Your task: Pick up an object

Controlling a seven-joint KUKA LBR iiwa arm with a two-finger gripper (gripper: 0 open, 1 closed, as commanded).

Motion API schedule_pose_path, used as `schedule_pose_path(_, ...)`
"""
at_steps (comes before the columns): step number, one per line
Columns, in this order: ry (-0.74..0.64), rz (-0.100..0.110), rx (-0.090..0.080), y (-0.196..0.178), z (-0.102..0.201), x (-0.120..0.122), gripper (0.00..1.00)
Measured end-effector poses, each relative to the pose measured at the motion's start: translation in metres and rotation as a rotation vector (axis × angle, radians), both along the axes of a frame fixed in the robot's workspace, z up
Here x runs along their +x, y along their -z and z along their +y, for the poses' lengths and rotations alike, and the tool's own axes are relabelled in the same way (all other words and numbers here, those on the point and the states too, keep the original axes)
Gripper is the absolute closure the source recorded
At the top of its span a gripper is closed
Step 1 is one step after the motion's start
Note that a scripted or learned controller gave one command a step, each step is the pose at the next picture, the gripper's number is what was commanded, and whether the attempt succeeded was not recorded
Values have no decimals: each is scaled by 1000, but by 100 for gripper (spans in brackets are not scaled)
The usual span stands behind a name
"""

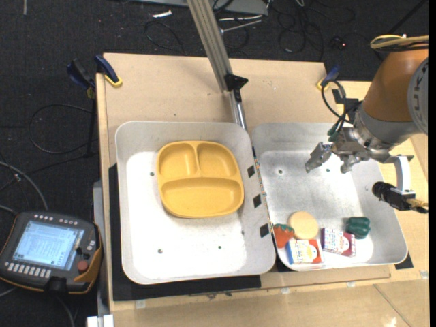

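Plywood of a pale brown colour makes the bench [170, 87], and on it we see two shallow white bins with rounded corners, side by side. The left bin [136, 203] has a matte, slightly speckled floor. In its upper middle lies a yellow plastic tray [199, 179], smooth and rounded, divided in three compartments: two small ones at the far side and one long at the near side.

The right bin [320, 196] looks more worn, with grey scuffs over its floor. The small objects are gathered along its near edge. We see a round, flat, cream-coloured piece [304, 225] like a bun or biscuit, an orange-red item [282, 234] touching it at the left, a small box with blue and orange print [303, 252] just below, a red and white packet [338, 241] beside that, and a dark green, lumpy object [357, 226] at the right.

The arm [398, 90] comes in from the right, its orange band above the grey wrist. It bends down over the far part of the right bin. The gripper [334, 157] hangs there with its two metal fingers spread apart and nothing between them. It is well apart from the group of objects, which all rest on the bin floor.
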State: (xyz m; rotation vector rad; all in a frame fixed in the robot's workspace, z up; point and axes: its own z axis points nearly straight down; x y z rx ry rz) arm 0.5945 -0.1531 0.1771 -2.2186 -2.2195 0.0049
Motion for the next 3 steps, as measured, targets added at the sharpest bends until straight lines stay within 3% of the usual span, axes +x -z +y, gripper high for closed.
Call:
schedule_pose_path(2,0,-3,0,84,2,-6,0)
schedule_pose_path(3,0,-6,-1,71,2,-6,100)
